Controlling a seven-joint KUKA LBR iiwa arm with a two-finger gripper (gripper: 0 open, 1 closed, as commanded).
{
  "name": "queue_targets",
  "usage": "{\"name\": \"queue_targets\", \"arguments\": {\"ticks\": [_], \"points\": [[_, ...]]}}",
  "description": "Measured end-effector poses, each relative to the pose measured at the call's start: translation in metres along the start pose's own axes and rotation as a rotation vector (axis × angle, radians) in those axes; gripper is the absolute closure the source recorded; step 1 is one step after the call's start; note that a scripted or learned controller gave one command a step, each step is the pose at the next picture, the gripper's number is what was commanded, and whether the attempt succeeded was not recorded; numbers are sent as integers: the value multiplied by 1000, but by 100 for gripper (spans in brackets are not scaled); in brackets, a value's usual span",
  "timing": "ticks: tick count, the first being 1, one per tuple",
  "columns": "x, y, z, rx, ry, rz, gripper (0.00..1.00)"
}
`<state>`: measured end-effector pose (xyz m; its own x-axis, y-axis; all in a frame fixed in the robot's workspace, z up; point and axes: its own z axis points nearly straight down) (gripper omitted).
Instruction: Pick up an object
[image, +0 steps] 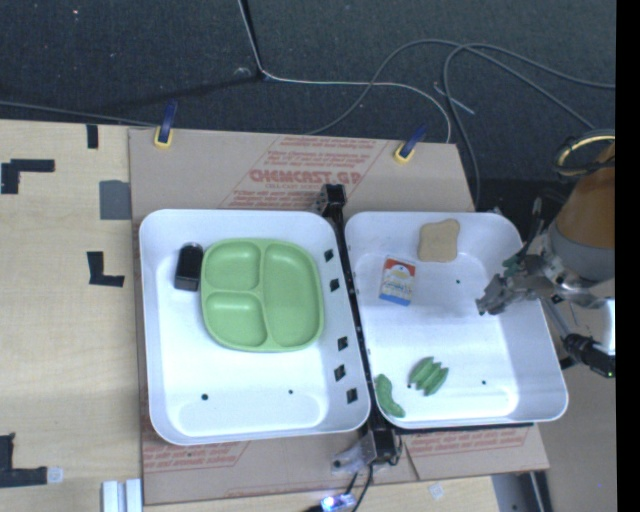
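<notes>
Landmark: the right bin (500, 395), the white one on the arm's side of the table (60, 300).
Green pods: a small bunch of pea pods (428, 376) lies on the floor of the right bin, near its front wall.
Single pod: one more green pod (388, 396) lies in the front left corner of the right bin, close to the bunch but not touching it.
Little box: a small red, white and blue box (397, 281) lies flat in the right bin, toward the back and left of the middle.
Tan piece: a tan thing that looks like a bit of bread (439, 240) lies near the back wall of the right bin, just behind and to the right of the little box.
Claw: the claw (492, 302) hangs over the right edge of the right bin, well apart from the box and the pods. It is dark and small here, so I cannot tell if it is spread or pressed together. Nothing can be seen in it.
Arm: the grey arm (585, 225) with its orange band is just outside the right bin, past its right wall.
Left bin: the other white bin (240, 410) sits right beside the right bin, touching it along the middle.
Green plate: a green plate with three parts (263, 295) lies in the left bin.
Black block: a small black block (188, 267) lies by the plate's left edge, on the side away from the right bin.
</notes>
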<state>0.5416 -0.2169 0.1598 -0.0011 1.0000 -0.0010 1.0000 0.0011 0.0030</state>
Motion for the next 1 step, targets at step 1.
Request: {"name": "queue_targets", "arguments": {"ticks": [1], "points": [[-6,-5,-59,-1,-1,0,100]]}}
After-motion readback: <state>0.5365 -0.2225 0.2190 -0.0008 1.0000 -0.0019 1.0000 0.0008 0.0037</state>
